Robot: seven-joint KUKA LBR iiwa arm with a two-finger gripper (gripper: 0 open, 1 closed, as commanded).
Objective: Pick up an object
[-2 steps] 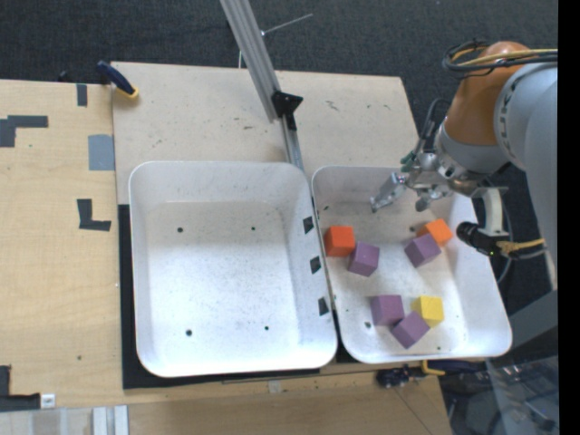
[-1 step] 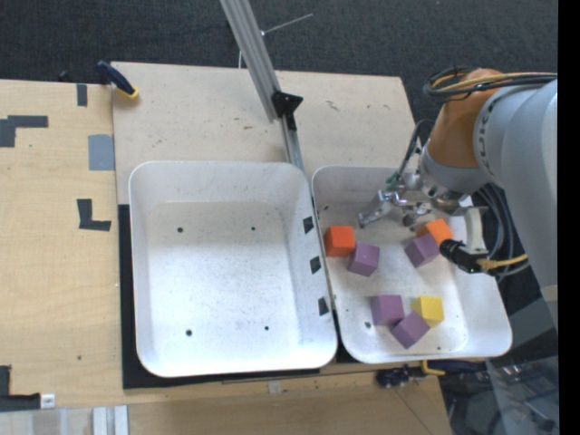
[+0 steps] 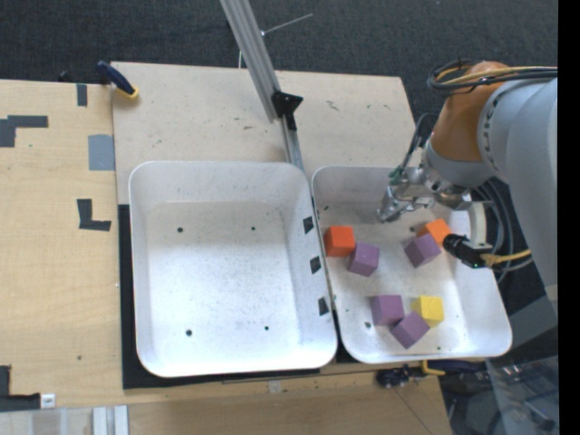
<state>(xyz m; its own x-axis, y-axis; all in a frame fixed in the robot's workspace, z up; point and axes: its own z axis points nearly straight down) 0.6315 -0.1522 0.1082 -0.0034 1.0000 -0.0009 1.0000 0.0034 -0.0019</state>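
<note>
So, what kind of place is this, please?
Probably a robotics lab bench for pick-up trials: a grey arm's gripper hangs over a white bin of foam-like cubes, such as an orange cube, on a taped plywood bench.

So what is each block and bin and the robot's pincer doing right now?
pincer: low in the right bin, holding nothing that I can see.
orange block: lying loose near the divider.
second orange block: lying beside a purple one.
four purple blocks: all lying loose.
yellow block: lying beside two purple ones.
right bin: holding every block.
left bin: bare, speckled floor.
</note>
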